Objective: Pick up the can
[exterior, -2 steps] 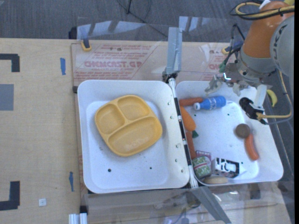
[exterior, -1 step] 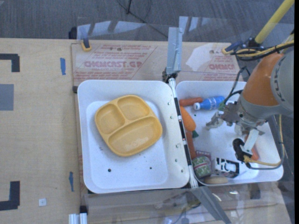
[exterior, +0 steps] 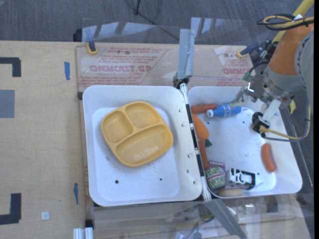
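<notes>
Red letters on the brown cardboard (exterior: 122,66) at 12 o'clock behind the left bin (exterior: 99,183), too blurry to read. Green label on the can (exterior: 215,176), words too small to read. Can down at 7 o'clock in the right bin (exterior: 289,180), just beside a black and white pack (exterior: 242,177).

Pincer (exterior: 259,102) up at 1 o'clock over the right bin, well apart from the can. Open or closed: cannot tell. Nothing seen in its grip. Blue bottle (exterior: 224,111) near it, at its 9 o'clock. Yellow plate (exterior: 137,132) in the left bin.
</notes>
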You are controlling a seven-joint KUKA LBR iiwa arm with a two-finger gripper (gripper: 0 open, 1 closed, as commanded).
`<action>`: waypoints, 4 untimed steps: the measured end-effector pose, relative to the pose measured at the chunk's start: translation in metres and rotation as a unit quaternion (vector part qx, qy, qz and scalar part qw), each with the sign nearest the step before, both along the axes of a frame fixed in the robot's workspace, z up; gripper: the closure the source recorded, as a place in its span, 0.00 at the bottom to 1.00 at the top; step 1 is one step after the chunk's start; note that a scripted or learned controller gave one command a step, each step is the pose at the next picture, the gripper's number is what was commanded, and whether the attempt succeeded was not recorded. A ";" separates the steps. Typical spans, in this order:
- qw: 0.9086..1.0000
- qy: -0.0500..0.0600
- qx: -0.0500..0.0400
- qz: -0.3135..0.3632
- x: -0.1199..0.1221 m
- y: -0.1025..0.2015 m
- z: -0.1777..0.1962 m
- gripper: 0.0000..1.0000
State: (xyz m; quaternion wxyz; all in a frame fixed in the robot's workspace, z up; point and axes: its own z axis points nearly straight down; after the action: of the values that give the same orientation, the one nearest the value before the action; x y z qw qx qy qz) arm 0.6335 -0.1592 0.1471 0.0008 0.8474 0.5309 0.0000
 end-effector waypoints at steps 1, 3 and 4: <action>0.997 0.000 0.001 -0.075 -0.050 0.028 -0.061 0.00; 1.000 0.002 0.001 -0.008 -0.099 0.097 0.037 1.00; 1.000 0.002 0.001 -0.008 -0.099 0.097 0.037 0.00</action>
State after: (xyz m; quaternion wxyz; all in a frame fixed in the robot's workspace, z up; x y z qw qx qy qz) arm 0.5349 -0.0623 0.1840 -0.0011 0.8515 0.5244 -0.0007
